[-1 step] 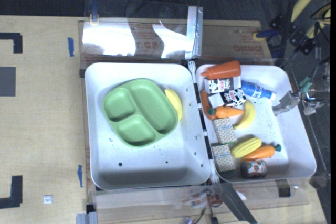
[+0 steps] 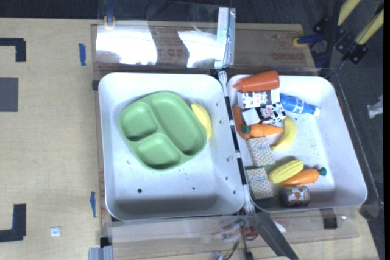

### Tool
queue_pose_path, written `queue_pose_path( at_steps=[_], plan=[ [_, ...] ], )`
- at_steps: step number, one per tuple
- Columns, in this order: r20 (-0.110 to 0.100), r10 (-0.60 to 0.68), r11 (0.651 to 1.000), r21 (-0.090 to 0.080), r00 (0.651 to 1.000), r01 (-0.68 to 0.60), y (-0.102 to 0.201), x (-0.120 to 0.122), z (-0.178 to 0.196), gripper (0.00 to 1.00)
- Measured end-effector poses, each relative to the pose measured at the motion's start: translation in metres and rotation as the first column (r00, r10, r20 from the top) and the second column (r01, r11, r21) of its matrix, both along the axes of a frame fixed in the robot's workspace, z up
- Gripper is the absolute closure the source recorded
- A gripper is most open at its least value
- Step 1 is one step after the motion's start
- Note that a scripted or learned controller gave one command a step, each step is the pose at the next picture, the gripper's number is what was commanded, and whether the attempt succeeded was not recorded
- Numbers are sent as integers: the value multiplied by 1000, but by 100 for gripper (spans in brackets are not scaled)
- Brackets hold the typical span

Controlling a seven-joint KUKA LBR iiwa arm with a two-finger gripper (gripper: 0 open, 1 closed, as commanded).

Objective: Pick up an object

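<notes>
Gripper state: cannot tell. Picking looks not yet begun — toys crowd the right bin (image 2: 334, 152), and a green plate (image 2: 161, 129) lies in the left bin (image 2: 170, 189). Next, I judge: descend over the free-lying banana (image 2: 286, 136).

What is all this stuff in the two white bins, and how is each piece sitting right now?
Green divided plate: flat in the left bin, tilted askew.
Yellow piece: tucked against the plate's right edge.
Banana: lying in the right bin.
Blue bottle: on its side.
Top carrot: lying by the bin's far wall.
Corn: lying on another carrot.
Small can: on its side near the front wall.
</notes>
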State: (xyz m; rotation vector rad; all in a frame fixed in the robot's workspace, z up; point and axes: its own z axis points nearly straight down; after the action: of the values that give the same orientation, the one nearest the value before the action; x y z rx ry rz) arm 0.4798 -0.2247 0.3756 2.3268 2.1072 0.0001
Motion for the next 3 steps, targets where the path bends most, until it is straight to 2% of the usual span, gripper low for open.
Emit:
queue_pose_path(
  at_steps=[1, 2, 3],
  plan=[
    [0, 0, 1000, 0, 1000, 0, 0, 0, 0, 0],
    [-1, 124, 992, 1, 992, -124, 17, 47, -143, 0],
    [11, 541, 841, -10, 841, -541, 40, 90, -270, 0]
  ],
)
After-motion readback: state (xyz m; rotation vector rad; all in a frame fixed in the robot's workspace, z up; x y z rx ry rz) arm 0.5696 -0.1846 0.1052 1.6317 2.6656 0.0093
